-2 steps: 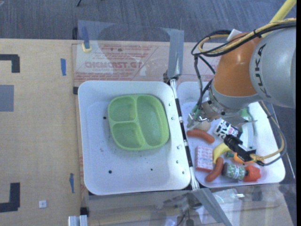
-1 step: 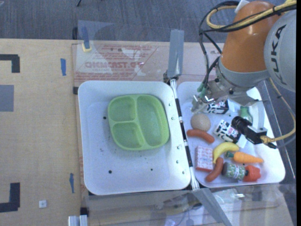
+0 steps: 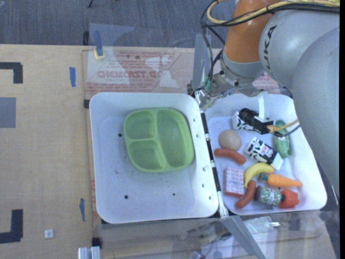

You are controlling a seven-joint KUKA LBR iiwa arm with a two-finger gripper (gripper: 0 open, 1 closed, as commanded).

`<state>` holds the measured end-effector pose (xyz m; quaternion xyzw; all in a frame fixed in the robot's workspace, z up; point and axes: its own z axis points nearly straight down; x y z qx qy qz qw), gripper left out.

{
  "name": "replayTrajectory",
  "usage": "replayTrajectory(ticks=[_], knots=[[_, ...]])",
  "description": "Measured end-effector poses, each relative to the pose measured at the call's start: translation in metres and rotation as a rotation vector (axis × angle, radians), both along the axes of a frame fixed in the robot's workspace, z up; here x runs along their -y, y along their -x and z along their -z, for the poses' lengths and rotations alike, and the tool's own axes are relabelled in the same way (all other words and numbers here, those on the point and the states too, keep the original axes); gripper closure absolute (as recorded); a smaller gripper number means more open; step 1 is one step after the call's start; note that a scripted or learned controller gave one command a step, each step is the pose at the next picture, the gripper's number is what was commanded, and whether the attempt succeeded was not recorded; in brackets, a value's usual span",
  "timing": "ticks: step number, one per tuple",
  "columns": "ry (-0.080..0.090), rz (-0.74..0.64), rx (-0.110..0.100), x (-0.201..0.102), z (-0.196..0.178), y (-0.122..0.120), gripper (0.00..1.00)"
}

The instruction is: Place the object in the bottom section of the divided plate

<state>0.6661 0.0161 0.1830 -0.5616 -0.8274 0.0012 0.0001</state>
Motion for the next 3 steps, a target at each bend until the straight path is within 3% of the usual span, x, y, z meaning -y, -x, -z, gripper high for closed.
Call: replayTrajectory(ticks=[1, 2, 3], knots=[[-0.001, -0.079, -0.004, -0.081, 0.072, 0.001, 1.0], [0.004, -0.003, 0.005, -0.172, 0.09, -0.004, 1.0], [0.003, -0.003, 0.005, -0.172, 0.09, -0.004, 0.0]])
